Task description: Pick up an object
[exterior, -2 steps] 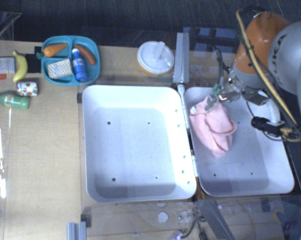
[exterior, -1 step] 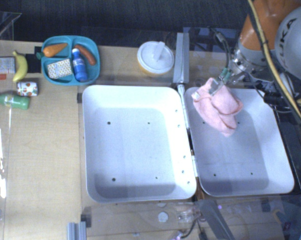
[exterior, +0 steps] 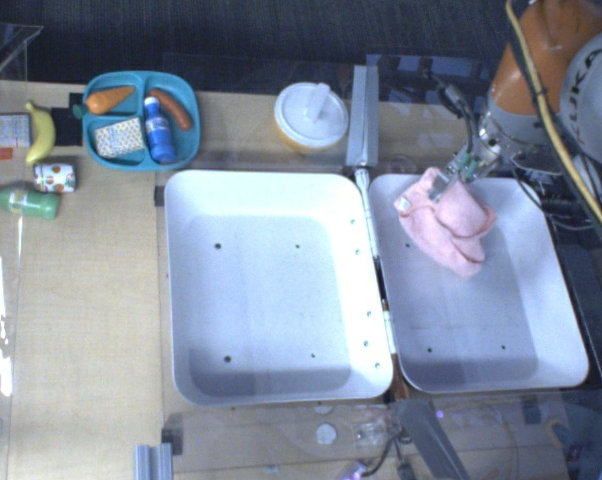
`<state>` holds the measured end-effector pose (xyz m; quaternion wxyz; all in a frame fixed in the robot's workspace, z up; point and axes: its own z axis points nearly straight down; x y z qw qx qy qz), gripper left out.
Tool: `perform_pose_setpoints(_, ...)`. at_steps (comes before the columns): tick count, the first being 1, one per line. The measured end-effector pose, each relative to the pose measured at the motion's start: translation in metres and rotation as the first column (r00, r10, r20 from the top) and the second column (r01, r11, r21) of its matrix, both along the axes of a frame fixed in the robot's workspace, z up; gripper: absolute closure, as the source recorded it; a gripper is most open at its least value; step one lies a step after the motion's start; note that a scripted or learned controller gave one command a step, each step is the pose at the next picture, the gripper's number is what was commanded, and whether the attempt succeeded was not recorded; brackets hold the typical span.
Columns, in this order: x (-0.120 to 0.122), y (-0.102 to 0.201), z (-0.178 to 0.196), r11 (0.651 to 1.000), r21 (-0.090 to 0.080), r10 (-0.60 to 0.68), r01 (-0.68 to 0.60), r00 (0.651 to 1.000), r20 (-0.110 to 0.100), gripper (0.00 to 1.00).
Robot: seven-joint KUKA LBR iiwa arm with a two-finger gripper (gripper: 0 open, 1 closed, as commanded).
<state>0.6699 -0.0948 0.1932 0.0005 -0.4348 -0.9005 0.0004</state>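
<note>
The worktop (exterior: 71,348) is pale, wood-toned and smooth. On it sit two shallow white bins with rounded corners and glossy plastic walls, side by side and almost touching. The left bin (exterior: 271,288) has only small dark dots on its floor. The right bin (exterior: 481,298) carries a soft pink cloth (exterior: 446,223), crumpled and folded, lying in the bin's far half.

The arm (exterior: 566,63) comes in from the right, grey with an orange dome. Its end effector (exterior: 459,173) sits at the cloth's upper edge, touching or just above it; whether its fingers are spread or pinching the fabric cannot be told.

Beyond the bins, a teal divided tray (exterior: 141,118) of smooth plastic holds toy food: an orange carrot shape, a sausage shape and a blue bottle. A round white lidded cup (exterior: 311,116) stands behind the left bin. At the far left lie a yellow banana (exterior: 41,133), a small can (exterior: 54,177) and a green bottle (exterior: 23,202) on its side.
</note>
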Motion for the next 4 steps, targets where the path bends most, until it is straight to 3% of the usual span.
perform_pose_setpoints(1,-0.014,0.02,-0.012,0.994,0.0,-0.105,0.105,0.994,0.0,1.0)
perform_pose_setpoints(2,0.0,-0.004,-0.016,0.962,-0.001,-0.273,0.273,0.962,0.002,1.0)
perform_pose_setpoints(3,0.0,0.019,-0.012,0.95,-0.001,-0.312,0.312,0.95,0.0,1.0)
perform_pose_setpoints(4,0.0,0.023,-0.012,0.967,-0.001,-0.255,0.255,0.967,0.0,1.0)
